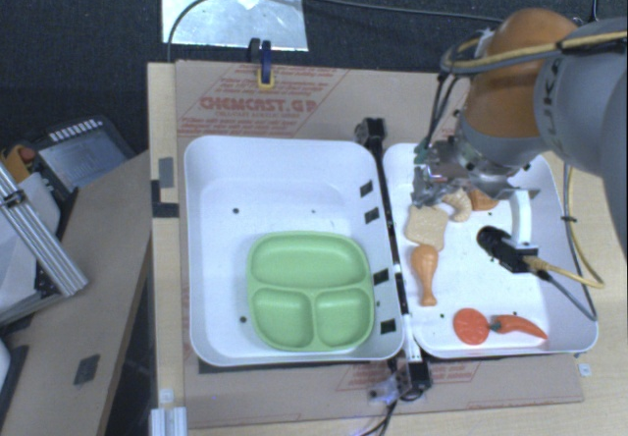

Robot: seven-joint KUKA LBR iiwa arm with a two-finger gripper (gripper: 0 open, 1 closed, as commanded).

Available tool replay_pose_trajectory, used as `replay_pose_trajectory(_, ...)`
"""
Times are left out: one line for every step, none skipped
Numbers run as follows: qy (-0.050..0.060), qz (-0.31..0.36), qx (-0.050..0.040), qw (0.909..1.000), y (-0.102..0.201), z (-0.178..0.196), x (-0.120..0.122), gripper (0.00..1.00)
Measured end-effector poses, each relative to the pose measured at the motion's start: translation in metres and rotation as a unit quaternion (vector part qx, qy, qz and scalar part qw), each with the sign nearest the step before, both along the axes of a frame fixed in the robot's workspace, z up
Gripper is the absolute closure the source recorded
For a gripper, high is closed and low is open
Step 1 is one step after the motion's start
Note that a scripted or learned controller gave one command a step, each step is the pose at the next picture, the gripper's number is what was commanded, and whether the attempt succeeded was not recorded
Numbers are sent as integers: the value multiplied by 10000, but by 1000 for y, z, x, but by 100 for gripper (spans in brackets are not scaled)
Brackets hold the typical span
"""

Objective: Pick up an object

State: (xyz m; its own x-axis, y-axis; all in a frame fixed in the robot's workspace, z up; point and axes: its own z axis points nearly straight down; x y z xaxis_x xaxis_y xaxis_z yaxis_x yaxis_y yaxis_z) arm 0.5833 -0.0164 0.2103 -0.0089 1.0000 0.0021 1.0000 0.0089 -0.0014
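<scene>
Cardboard sheet [285, 95]: lies under both bins, with red lettering along its far edge.
Left bin [211, 228]: white and shallow, side by side with the other bin.
Green tray [309, 292]: lies flat in the near half of the left bin, with one long compartment at the back and two smaller ones in front.
Right bin [461, 277]: white and shallow, and it holds all the loose objects.
Drumstick [425, 272]: tan, lying near the bin's left wall with its thin end pointing toward the near rim.
Pale slice [427, 225]: flat and cream-coloured, just beyond the drumstick's thick end and touching it.
Gripper [432, 184]: low over the far left part of the right bin, right above the pale slice's far edge.
Pincer state: cannot tell, because the metal at the tip blurs into the objects beneath it.
Curled pale piece [457, 205]: just right of the gripper, beside the pale slice.
Red round piece [471, 326]: sits near the near rim, well apart from the gripper.
Orange pointed piece [520, 328]: touches the red round piece on its right and tapers toward the right.
Arm [579, 100]: grey with an orange band, reaching in from the right over the far half of the right bin.
</scene>
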Motion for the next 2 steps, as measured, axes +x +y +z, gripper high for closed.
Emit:
replay_pose_trajectory(6, 5, 1, 10000, 54, -5, -23, 100)
replay_pose_trajectory(-5, 3, 2, 10000, 94, 8, -39, 100)
